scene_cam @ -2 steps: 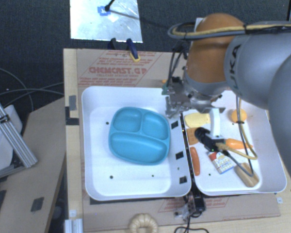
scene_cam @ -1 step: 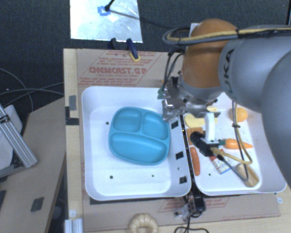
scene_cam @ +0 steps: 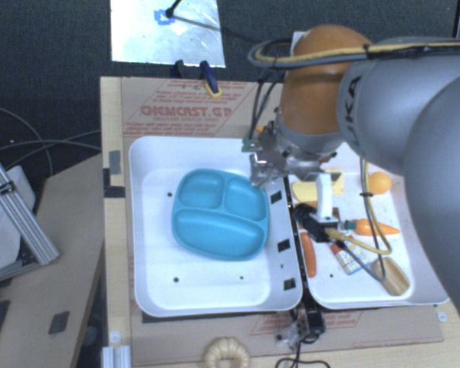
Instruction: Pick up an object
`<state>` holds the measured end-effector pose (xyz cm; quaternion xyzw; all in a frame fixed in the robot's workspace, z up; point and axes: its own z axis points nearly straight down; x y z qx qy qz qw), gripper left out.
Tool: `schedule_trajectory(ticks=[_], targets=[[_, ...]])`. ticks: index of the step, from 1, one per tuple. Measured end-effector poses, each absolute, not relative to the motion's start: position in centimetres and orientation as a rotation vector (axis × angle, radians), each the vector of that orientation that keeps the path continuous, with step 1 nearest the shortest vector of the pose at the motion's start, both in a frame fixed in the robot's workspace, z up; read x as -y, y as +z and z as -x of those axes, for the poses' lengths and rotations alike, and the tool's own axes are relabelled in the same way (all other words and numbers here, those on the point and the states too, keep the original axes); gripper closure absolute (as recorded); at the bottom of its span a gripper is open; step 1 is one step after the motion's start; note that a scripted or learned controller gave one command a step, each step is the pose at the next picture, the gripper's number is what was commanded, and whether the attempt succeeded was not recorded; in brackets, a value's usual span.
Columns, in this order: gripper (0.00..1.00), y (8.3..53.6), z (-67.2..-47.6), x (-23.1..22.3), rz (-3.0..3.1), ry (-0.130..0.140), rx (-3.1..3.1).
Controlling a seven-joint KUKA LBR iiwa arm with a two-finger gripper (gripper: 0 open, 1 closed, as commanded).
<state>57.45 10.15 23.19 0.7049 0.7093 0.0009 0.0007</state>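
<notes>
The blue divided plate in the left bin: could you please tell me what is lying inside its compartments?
The blue divided plastic plate shows bare compartments where visible, lying alone in the left white bin. Its upper right corner is hidden beneath the gripper, so that part cannot be checked.

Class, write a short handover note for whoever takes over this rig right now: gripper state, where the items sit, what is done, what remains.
Gripper: low over the divider between the bins, by the tray's upper right corner; finger state unclear, nothing seen held.
Left bin: blue divided tray, flat.
Right bin: carrot, orange ball, wooden spatula, red stick, yellow block.
Done: no pick visible.
Left: grasp and lift one object.
</notes>
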Motion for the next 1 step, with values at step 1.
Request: schedule_trajectory(ticks=[1], targets=[[1.00,21.40,-57.02,-9.74,-2.221,-0.002,-2.222]])
